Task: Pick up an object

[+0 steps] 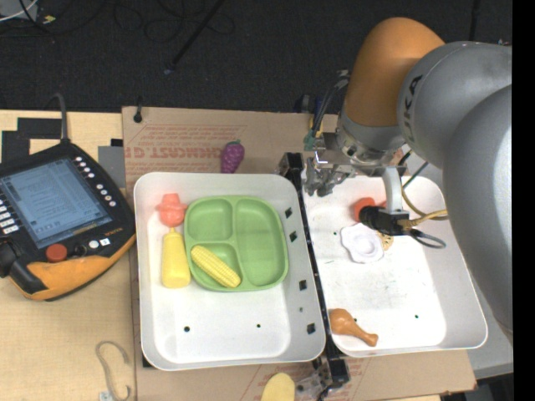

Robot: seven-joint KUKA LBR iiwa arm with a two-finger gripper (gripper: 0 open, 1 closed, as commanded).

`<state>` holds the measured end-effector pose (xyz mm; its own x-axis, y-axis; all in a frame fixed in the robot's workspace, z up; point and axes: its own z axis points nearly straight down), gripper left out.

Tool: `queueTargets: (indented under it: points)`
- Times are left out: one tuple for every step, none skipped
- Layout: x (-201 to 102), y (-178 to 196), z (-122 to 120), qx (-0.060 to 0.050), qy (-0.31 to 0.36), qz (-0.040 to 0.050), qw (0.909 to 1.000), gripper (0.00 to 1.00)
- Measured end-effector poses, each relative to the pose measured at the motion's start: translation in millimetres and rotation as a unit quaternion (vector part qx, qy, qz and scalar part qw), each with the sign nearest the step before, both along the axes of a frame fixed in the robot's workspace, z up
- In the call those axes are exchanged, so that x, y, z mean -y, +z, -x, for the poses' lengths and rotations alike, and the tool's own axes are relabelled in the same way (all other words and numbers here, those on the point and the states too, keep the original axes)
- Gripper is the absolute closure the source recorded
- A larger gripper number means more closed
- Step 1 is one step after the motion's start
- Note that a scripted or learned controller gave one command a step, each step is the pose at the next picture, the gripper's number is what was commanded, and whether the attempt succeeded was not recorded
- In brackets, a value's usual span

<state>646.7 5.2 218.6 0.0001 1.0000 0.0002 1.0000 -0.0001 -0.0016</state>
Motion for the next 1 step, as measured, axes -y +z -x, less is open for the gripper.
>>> queueTargets:
  points:
    - [4.4, 19.1, 4.7, 0.001, 0.000, 0.0001, 1.0000, 1.00]
